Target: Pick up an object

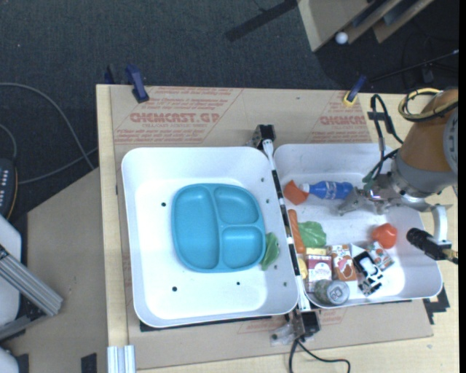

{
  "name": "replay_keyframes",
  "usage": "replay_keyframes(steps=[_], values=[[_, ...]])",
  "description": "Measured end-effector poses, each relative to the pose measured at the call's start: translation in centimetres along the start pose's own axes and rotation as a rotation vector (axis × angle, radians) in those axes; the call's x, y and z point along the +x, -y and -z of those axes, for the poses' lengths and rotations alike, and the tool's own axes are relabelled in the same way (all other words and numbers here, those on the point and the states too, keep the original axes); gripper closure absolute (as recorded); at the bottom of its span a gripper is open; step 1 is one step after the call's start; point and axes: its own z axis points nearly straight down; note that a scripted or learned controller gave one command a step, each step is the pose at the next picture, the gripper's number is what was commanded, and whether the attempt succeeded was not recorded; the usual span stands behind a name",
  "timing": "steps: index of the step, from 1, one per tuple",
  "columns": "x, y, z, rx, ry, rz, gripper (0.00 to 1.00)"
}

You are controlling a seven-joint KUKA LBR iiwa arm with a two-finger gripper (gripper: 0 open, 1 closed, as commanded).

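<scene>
Blue bottle (329, 191) lies at the far side of the right bin (419, 288), just left of the gripper (354, 202); its fingers look spread and grasp nothing. A blue divided plate (217, 226) sits in the left bin (145, 218).

We are looking down on a light wooden bench (73, 240) standing on dark grey carpet (51, 44). A brown board printed with red lettering (175, 116) is covering the bench top, and blue clamps (135, 82) are gripping its far edge. A thin cable (51, 120) is looping across the carpet at the left. A pale aluminium rail (25, 280) is slanting across the lower left corner. Light wooden furniture (357, 22) is showing at the top right. Even light is falling over everything.
</scene>
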Motion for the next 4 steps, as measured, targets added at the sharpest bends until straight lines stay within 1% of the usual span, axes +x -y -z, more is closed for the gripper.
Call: replay_keyframes(steps=[1,2,3,4], values=[[-1.6,5.6,0.0,-0.002,0.0,0.0,0.0],[0.8,-7.4,0.3,0.033,-0.004,0.004,0.0],[-3.1,-0.3,5.3,-0.002,0.001,0.0,0.0],[0.7,10.3,-0.1,-0.001,-0.001,0.0,0.0]])
